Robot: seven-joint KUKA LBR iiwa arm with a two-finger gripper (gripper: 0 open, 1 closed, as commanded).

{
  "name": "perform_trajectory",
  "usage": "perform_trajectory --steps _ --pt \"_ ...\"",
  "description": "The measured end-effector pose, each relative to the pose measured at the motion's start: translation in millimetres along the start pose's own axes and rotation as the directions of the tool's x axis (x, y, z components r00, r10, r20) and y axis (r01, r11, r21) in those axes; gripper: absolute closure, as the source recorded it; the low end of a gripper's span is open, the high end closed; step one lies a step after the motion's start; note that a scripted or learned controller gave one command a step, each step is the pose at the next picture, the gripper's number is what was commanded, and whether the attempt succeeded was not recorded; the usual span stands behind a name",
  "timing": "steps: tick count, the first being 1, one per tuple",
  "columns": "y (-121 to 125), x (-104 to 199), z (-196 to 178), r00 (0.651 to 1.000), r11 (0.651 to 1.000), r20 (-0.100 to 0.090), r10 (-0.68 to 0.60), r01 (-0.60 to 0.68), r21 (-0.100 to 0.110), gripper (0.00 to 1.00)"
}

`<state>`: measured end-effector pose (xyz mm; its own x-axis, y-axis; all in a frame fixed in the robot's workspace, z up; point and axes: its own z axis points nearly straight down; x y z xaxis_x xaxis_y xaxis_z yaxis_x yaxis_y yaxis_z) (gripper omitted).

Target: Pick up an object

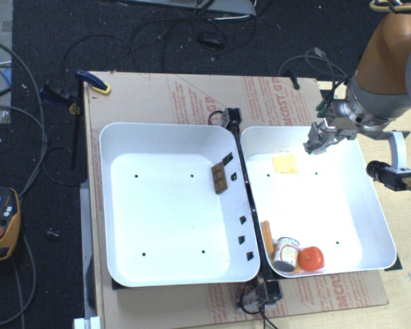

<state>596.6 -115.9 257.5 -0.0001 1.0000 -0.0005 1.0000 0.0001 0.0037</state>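
The gripper (pixel 315 143) is seen above the right bin (pixel 370 204); its opening cannot be told. A yellow square (pixel 284 164) lies flat just beside it; a can (pixel 285 252), tomato (pixel 311 258) and orange stick (pixel 266 236) lie well apart, the stick's long axis running along the bin's inner wall.

Bench (pixel 157 94): two bins side by side. Left bin (pixel 123 142): bar (pixel 220 177) against right wall. Right bin (pixel 370 204): flat square (pixel 284 164) at far end; stick (pixel 267 237), can (pixel 285 251), ball (pixel 311 258) in near left corner. End effector (pixel 318 142) above far edge.
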Motion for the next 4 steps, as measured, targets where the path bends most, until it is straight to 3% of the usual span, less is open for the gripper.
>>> perform_trajectory --steps 1,4 --pt "-1.6 61.4 9.0 1.000 1.000 -0.002 -0.005 0.005 0.005 1.00" --pt "-4.1 202.8 28.7 1.000 1.000 -0.001 -0.002 0.002 0.004 1.00"
